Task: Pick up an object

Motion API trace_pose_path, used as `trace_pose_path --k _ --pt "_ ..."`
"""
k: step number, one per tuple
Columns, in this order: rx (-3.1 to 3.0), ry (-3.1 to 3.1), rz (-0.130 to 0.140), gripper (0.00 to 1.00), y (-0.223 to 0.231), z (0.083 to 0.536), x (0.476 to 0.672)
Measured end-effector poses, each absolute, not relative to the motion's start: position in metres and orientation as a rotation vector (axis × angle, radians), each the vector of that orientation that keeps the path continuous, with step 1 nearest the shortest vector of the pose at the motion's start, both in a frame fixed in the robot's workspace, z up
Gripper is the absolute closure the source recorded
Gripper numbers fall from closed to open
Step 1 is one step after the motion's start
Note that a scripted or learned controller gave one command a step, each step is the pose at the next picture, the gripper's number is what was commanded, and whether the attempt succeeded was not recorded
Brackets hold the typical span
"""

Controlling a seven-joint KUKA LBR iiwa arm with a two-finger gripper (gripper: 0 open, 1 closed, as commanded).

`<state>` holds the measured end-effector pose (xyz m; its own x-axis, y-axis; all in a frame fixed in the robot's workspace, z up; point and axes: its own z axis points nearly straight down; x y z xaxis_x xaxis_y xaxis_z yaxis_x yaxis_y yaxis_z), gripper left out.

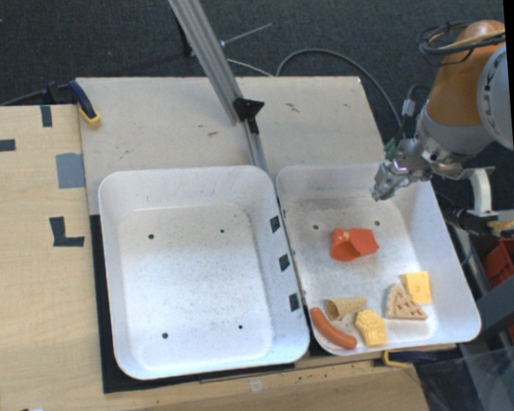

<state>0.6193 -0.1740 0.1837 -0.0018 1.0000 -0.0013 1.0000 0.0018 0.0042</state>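
The right bin (327, 190) holds an orange-red cup-shaped piece (353, 243) lying on its side near the middle. Along the bin's front lie a red sausage (333, 328), a tan cone (345, 307), a yellow corn piece (370, 327), a pizza-like wedge (405, 305) and a yellow cheese block (416, 286). My gripper (385, 186) hangs over the bin's back right part, up and to the right of the orange-red piece and apart from it. I see nothing between its fingers.
The left bin (116, 211) sits beside the right one, with black clips on the shared wall. A slanted metal rail (214, 57) crosses the bench behind the bins. A blue and yellow clamp (85, 103) lies at the back left.
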Motion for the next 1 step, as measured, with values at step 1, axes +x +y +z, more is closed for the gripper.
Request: trace_pose_path --k 1 --pt "2.216 2.222 0.004 1.00 -0.1679 0.2287 0.6240"
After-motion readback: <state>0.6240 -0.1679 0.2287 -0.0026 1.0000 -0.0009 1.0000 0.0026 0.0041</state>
